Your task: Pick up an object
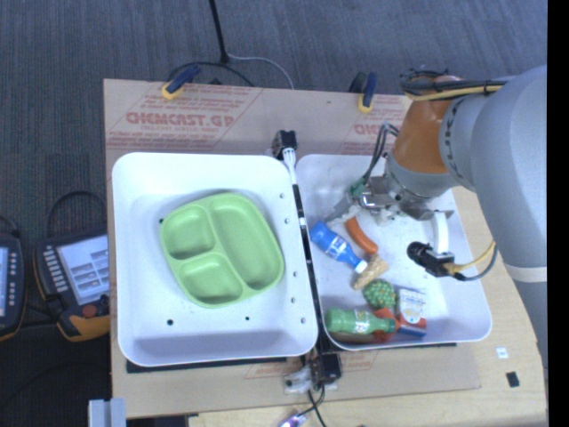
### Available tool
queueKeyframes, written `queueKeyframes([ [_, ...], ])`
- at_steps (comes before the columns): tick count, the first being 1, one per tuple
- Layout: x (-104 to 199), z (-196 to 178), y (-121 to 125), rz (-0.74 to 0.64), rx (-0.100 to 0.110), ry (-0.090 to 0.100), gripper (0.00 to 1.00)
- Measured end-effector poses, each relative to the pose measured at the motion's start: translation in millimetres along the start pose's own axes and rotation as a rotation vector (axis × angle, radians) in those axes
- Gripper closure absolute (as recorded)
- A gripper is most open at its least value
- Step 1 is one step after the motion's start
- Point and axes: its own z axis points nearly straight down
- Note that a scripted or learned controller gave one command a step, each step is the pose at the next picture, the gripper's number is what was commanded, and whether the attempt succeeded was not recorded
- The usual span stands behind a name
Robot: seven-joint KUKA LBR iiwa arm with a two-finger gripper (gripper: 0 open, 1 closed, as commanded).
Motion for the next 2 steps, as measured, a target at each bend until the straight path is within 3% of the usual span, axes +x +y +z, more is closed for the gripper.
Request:
queueKeyframes([
  [1,-1.6,-11.1,0.8,0.000,-0.003,-0.003,1.00],
  [2,67.4,-96.1,-24.8,0.234,0.011,0.004,1.00],
])
